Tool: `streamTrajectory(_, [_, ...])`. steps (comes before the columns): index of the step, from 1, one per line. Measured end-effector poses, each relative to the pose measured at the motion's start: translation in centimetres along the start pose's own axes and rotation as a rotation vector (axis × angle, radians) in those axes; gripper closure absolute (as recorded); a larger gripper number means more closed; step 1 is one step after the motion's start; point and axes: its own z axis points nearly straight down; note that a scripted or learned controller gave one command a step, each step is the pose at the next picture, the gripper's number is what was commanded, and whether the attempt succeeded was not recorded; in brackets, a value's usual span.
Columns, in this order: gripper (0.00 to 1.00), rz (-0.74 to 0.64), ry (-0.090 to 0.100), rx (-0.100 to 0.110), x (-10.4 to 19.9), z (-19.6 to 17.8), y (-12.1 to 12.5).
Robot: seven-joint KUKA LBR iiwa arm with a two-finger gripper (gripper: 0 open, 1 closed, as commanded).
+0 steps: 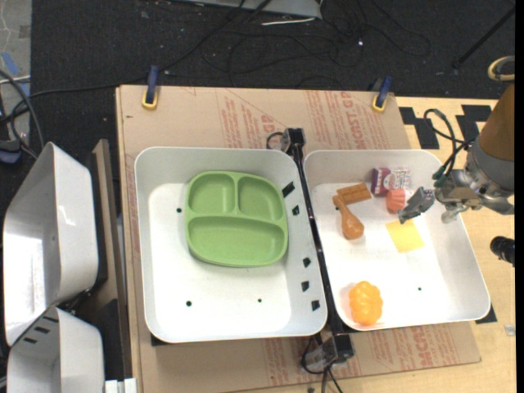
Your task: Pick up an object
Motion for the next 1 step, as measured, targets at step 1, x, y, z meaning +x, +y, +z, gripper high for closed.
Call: streamTrajectory(1, [0.0, -0.004, -0.003, -0.013, 0.07, -0.77, 0.32])
